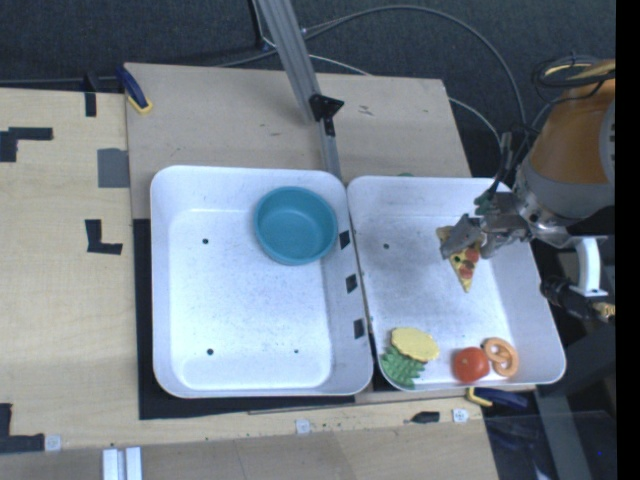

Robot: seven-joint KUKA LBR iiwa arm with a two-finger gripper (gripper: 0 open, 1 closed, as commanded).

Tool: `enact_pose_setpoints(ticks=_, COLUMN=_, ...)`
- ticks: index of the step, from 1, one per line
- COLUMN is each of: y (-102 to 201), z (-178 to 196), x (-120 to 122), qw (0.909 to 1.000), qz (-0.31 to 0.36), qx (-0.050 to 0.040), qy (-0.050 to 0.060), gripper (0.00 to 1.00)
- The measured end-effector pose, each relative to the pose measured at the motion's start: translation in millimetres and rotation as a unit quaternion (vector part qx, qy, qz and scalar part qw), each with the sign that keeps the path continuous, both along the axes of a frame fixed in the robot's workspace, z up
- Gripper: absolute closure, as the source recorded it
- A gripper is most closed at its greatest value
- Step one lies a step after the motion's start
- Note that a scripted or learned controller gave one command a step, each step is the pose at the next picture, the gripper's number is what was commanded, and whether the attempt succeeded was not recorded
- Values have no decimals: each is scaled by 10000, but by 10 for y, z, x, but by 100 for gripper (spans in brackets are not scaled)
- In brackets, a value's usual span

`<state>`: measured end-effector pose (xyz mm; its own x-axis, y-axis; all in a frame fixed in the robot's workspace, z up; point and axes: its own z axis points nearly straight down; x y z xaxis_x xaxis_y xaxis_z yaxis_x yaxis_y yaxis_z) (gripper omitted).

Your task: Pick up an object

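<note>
My gripper (460,240) hangs over the middle of the right bin (400,268), reaching in from the right. Directly under its tip lies a small pizza-slice toy (464,267), yellow and red, pointing toward the bin's front. The slice's wide end meets the gripper's tip, and I cannot tell whether it is gripped or just lying beneath. Along the right bin's front edge sit a yellow and green toy vegetable (410,353), a red tomato (470,365) and a brown pretzel (500,356).
A blue bowl (295,225) stands at the back right of the left bin (200,298). A grey metal pole (300,58) slants down to the gap between the bins. Cables run behind the right bin.
</note>
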<state>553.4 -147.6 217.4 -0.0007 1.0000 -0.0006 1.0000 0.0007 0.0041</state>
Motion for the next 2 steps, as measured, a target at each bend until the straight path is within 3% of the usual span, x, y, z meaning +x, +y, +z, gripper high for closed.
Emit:
enact_pose_setpoints(ticks=1, y=16, z=506, x=-93, qw=10000, qz=-1, qx=0, qy=2, gripper=100)
enact_pose_setpoints(ticks=2, y=472, z=461, x=-30, qw=10000, qz=16, qx=6, qy=25, gripper=100)
